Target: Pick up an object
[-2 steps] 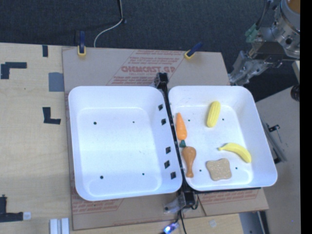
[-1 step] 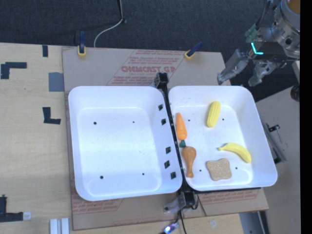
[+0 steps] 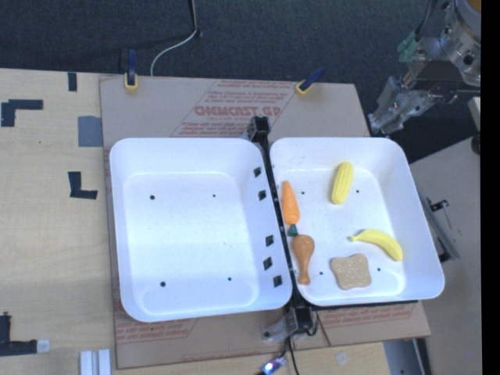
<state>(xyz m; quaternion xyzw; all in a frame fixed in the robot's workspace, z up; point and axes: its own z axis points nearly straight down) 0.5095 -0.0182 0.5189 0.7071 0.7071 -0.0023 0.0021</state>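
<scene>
Above the far right corner of the table, the end effector hangs clear of the right bin; its grip cannot be told. Inside that bin lie an ear of corn, carrot, drumstick, banana and bread slice.

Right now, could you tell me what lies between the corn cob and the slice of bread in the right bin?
In the camera view, the banana lies between the corn cob and the bread slice, slightly toward the bin's right side.
</scene>
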